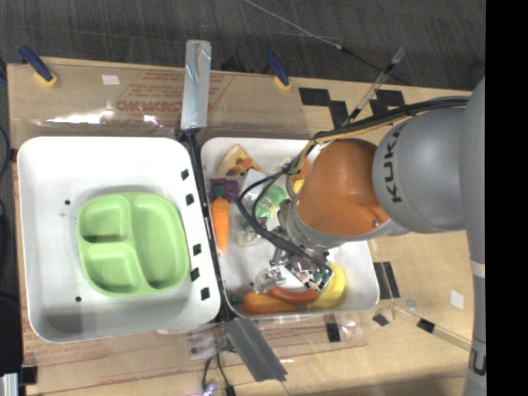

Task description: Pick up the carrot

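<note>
pincer: I see the two-finger gripper (295,277) low in the right shallow white bin (360,264), at the near end. Can't tell from my feed how its tips are set; the wrist and black cables sit over them.
contact: the metal tip cluster is right over a long orange-red piece (276,299) along the near wall, and just beside a yellow rounded toy (334,287). I can't make out anything being pinched.
carrot: the orange toy carrot with a purple-and-green top (220,221) lies against the right bin's left wall, pointing lengthwise down the bin, apart from the tips.
arm: the grey KUKA arm with the orange band (342,190) comes in from the right and covers most of the bin's middle (big blind spot for me).
hidden: a green item (269,206) pokes out from under the orange band, shape unclear. A tan wedge-shaped toy (237,162) sits at the far left corner, partly cut by cables.
left bin: the left shallow white bin (49,188) holds a light green divided plastic plate (132,242), lying flat.
</note>
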